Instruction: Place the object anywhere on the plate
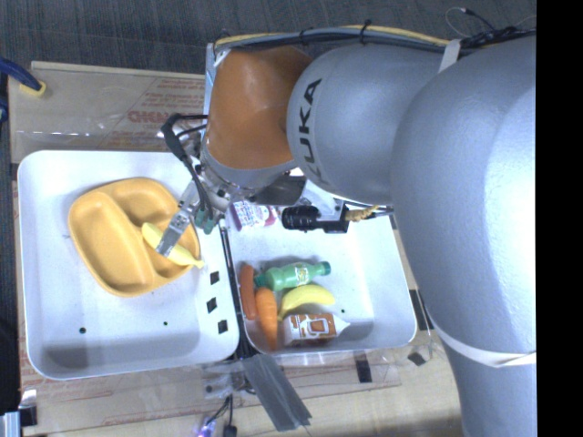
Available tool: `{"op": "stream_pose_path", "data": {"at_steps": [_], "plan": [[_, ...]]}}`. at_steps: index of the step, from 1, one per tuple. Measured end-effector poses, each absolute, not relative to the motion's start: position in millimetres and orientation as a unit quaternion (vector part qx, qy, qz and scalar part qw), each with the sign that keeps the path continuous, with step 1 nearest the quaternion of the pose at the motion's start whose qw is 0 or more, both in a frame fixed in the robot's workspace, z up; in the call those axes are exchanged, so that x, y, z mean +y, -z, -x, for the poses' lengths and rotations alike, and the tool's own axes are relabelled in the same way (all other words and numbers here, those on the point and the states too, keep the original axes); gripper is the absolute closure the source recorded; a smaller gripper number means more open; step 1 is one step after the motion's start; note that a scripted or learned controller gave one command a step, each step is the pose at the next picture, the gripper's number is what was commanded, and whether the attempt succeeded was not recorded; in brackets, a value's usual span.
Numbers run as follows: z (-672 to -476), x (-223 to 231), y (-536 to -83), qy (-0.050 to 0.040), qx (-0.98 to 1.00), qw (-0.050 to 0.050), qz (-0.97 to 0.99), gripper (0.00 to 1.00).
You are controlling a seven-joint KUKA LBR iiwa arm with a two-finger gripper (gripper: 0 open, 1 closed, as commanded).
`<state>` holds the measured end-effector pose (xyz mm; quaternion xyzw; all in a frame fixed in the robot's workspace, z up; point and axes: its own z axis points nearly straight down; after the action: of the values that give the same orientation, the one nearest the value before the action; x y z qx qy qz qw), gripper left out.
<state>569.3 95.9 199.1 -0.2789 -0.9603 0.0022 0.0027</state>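
Note:
A yellow plate (114, 235) with a divider lies tilted in the left bin (55, 335). On its right part lies a small pale-yellow object (182, 253), shaped like a banana or lemon wedge, reaching over the plate's right rim. My gripper (175, 235) hangs over that same spot, its grey fingers (171, 238) pointing down-left and touching or just above the object. The grey arm with its orange band (250, 107) covers the bench from the right.
The right bin (396, 308) holds a green bottle (296, 273), a yellow banana (308, 297), two carrots (264, 315), a brown carton (312, 329) and a white packet (250, 214) near its far edge. Between the bins runs a rim with black marks.

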Motion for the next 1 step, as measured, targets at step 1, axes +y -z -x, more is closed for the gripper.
{"op": "stream_pose_path", "data": {"at_steps": [1], "plan": [[-570.2, 95.9, -207.8, -0.0031, -0.961, 0.003, 0.277, 1.0]]}}
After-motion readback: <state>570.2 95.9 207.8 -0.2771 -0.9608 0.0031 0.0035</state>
